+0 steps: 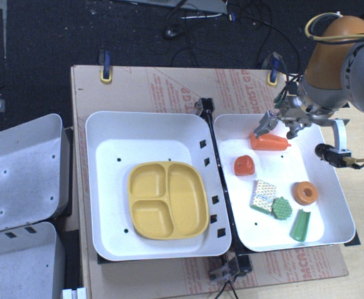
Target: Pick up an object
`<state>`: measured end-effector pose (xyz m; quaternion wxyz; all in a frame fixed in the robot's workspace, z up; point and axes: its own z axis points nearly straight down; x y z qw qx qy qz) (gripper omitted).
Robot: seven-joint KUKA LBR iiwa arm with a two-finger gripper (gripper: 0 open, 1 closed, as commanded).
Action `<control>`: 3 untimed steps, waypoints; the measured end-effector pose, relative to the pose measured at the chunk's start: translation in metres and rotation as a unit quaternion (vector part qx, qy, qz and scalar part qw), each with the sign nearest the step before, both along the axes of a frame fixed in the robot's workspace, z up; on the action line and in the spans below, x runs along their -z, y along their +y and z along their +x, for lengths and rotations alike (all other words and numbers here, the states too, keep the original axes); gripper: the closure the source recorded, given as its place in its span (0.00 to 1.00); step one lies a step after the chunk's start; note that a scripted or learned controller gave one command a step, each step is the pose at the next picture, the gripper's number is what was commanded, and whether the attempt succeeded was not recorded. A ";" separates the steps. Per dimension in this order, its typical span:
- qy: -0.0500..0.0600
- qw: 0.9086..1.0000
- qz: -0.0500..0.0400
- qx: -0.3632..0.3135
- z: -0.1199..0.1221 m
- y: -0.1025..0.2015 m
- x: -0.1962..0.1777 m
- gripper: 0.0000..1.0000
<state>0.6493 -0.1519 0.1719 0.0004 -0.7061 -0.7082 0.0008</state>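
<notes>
Orange toy carrot (270, 142) lying in the right bin (331, 229), my end effector (280, 124) hovering spread-fingered just above it, pinching nothing.

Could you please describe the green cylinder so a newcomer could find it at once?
Look in the right-hand shallow white bin, at its near right corner. The smooth green plastic cylinder lies there, below the orange ring; unlike the bumpy green ball beside it, it is elongated.
</notes>
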 end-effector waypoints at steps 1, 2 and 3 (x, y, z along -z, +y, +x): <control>0.000 1.000 0.000 0.002 -0.009 0.003 0.056 0.00; -0.002 1.000 0.000 0.001 -0.008 0.003 0.044 1.00; -0.003 1.000 0.000 0.000 -0.006 0.007 -0.018 1.00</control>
